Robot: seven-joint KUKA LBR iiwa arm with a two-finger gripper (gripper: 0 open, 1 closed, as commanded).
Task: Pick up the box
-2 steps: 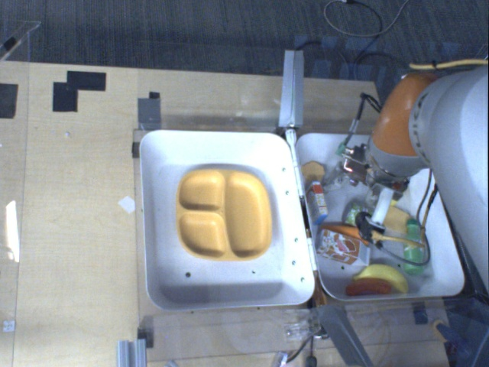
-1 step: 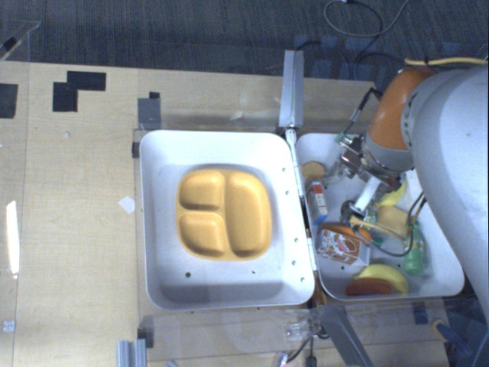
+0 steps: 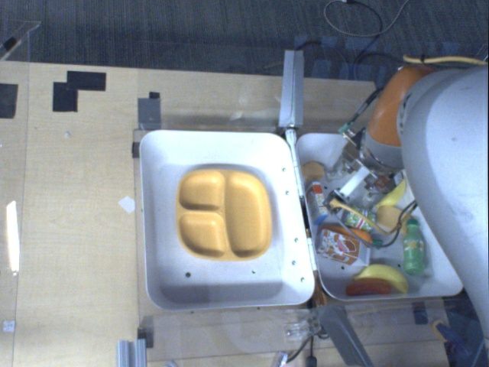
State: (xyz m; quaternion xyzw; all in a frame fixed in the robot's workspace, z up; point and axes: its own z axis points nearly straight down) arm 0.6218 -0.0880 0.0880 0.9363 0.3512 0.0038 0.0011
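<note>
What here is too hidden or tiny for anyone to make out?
Camera view:
1. Right bin: its right side is hidden under the grey arm.
2. Box: print too small to read.
3. Clutter beneath the gripper: overlapping, too small to name.

The grey arm (image 3: 447, 167) is reaching over the right bin (image 3: 429, 285), and its gripper (image 3: 351, 183) is hanging low among the clutter there. The box (image 3: 338, 245) is lying flat near the gripper, between the bin's left wall and a green bottle (image 3: 413, 247). A yellow divided tray (image 3: 225, 212) is sitting in the left bin (image 3: 157, 205).
</note>
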